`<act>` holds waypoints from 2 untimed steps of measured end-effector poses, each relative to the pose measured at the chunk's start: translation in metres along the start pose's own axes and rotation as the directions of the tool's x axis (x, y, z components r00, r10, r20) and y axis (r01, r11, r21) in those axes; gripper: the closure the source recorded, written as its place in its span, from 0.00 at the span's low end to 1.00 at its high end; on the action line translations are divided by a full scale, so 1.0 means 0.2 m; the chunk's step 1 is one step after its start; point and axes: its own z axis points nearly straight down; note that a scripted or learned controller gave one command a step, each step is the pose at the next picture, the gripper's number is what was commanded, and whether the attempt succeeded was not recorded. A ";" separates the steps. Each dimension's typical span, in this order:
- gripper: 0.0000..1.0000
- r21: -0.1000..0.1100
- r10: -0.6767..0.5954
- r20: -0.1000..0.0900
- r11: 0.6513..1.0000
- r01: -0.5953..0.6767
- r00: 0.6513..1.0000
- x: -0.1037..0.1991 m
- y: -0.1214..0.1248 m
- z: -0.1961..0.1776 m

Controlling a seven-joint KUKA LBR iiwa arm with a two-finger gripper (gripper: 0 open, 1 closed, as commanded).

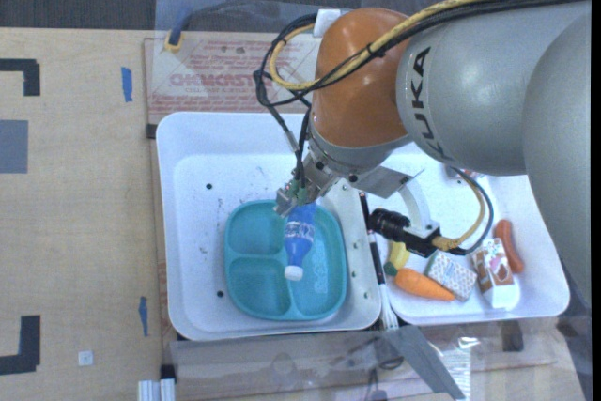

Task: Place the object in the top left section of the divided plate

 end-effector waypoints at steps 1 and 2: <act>1.00 0.001 -0.090 0.000 0.996 0.090 0.996 0.33 -0.13 -0.04; 1.00 -0.004 -0.629 0.009 0.777 0.629 0.777 0.20 -0.16 -0.68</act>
